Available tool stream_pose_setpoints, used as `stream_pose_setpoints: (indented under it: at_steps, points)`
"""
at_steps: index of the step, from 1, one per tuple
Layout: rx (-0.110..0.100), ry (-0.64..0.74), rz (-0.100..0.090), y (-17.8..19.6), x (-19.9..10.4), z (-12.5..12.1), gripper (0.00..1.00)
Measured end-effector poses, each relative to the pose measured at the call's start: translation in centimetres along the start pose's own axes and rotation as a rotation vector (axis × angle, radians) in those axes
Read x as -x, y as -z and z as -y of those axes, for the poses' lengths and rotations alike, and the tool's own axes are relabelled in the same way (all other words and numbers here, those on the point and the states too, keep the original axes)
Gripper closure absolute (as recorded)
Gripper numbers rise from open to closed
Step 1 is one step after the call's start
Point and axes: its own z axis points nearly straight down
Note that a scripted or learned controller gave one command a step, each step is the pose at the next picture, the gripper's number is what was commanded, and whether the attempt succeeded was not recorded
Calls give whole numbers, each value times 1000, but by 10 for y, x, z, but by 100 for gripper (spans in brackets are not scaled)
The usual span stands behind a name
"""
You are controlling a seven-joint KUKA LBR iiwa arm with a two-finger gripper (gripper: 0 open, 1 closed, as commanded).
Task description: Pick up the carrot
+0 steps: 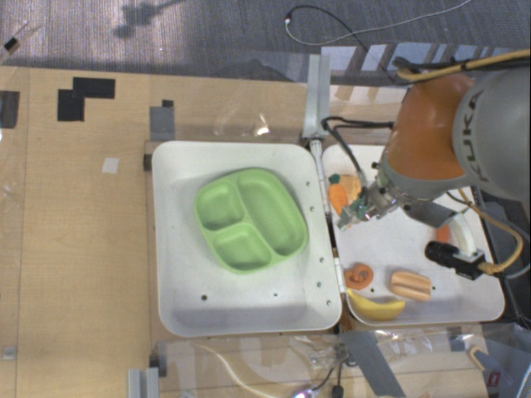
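The gripper [362, 208] is hanging low over the right bin [489, 305], close to its left wall, and the carrot [342, 195], a short orange piece with a speck of green at its top, is lying at about ten o'clock from the fingertips, tucked against that wall; the tool is probably crowding in there because the carrot is sitting right at the bin's edge, where a straight descent leaves little room. How wide the gripper is standing I cannot tell, since the wrist and the orange band of the arm [431, 131] are covering the mechanism and the tip is a small dark blur; nothing is visibly pinched between its fingers, and the carrot appears to be resting on the bin floor beside the tool. Toward six o'clock from the gripper a round orange slice-like toy [359, 275] is lying near a smooth yellow banana [377, 308], and a tan hot-dog bun with a sausage [411, 284] is sitting just at three o'clock of them, all glossy moulded plastic by the look. In the left bin [178, 305] a pale green three-compartment plate [249, 219] is lying flat, matte and softly rounded, well apart from the action
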Motion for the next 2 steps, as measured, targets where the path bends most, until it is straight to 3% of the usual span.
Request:
stream_pose_setpoints:
  at_steps: [1, 2]
  points:
    - [-2, 10, -9, -2, -6, -2, 0]
    - [2, 13, -7, 9, -5, -4, 100]
